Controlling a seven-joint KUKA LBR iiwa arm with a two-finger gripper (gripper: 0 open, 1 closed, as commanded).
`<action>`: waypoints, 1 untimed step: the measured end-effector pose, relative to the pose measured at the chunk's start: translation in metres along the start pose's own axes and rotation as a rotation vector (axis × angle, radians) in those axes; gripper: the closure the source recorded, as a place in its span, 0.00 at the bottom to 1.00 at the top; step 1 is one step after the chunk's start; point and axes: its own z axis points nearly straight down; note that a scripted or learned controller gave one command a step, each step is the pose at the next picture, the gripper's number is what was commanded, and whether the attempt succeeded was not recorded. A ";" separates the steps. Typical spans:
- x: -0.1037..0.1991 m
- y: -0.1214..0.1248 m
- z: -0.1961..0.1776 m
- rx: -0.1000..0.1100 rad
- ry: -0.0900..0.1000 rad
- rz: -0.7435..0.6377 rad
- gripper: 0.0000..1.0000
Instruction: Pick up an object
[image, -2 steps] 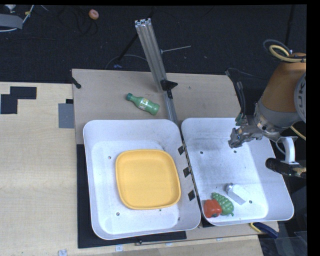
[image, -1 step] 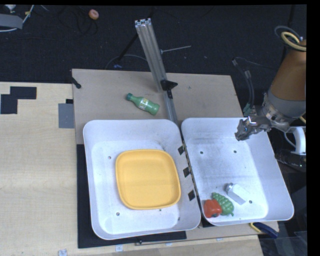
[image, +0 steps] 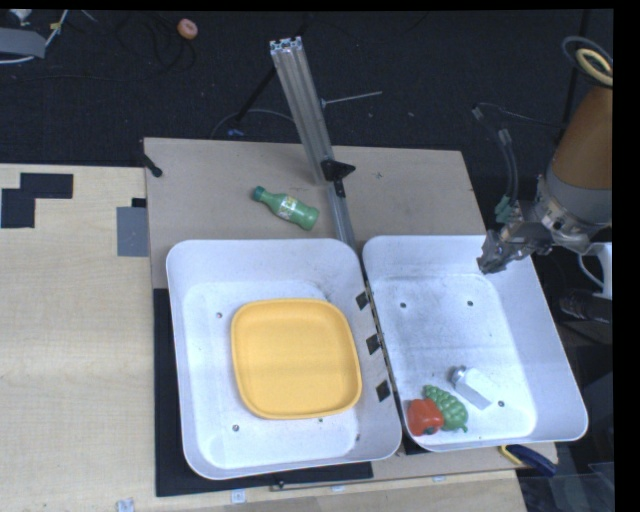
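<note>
The right bin (image: 520, 310) holds three small objects near its front edge: a red pepper-like toy (image: 424, 417), a green bumpy toy (image: 446, 404) beside it, and a small grey-and-white piece (image: 468, 386) just behind them. A yellow square plate (image: 295, 356) lies in the left bin (image: 195, 300). My gripper (image: 494, 258) hangs over the right bin's far right corner, well away from the three objects. It is dark and seen from above, and nothing shows between its tips.
A green bottle (image: 286, 207) lies on its side on the bench behind the left bin. A slanted metal rail (image: 312, 115) rises behind the two bins. Black clips (image: 368, 320) mark the seam between the bins. The arm's orange band (image: 585, 130) is at the right.
</note>
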 end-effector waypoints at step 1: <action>0.052 -0.007 0.015 0.003 0.001 -0.004 1.00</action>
